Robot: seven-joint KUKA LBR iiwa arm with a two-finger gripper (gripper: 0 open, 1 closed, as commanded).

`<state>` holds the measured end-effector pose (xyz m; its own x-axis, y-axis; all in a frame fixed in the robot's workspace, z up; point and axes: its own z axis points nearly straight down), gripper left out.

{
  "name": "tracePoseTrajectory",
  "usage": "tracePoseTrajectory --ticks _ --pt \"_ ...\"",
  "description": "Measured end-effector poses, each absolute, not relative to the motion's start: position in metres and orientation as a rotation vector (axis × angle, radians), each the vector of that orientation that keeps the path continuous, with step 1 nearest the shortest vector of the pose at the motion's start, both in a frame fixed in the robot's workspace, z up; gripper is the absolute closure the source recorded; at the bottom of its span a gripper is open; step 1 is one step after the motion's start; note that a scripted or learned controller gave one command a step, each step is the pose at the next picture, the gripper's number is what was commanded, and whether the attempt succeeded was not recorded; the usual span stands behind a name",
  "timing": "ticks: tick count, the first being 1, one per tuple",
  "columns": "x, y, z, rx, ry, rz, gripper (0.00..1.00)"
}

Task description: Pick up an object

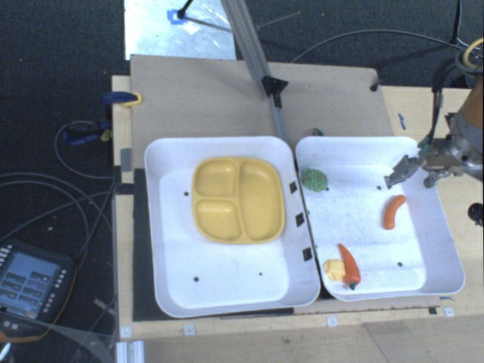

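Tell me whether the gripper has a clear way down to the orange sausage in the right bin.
Probably yes. The gripper hangs just above the orange sausage, which lies alone on the right bin floor. The red carrot and green broccoli lie well apart from it.

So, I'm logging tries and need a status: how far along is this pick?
Nothing looks picked yet. The orange sausage, green broccoli, red carrot and yellow piece all lie in the right bin. In hand: the gripper hovers over that bin, just above the sausage, with nothing visible between its fingers. Left: descend, grasp, lift.
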<state>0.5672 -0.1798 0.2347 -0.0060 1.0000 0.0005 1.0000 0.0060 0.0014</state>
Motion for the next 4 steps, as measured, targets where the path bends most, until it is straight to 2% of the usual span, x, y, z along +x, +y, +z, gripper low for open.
tracePoseTrajectory --ticks 1,2,4 --pt "0.567 -0.18 0.235 2.215 2.227 0.003 0.0" --pt "0.565 -0.181 0.172 2.224 2.223 -0.003 0.0" --pt "0.57 -0.186 0.089 2.222 2.223 -0.002 0.0"
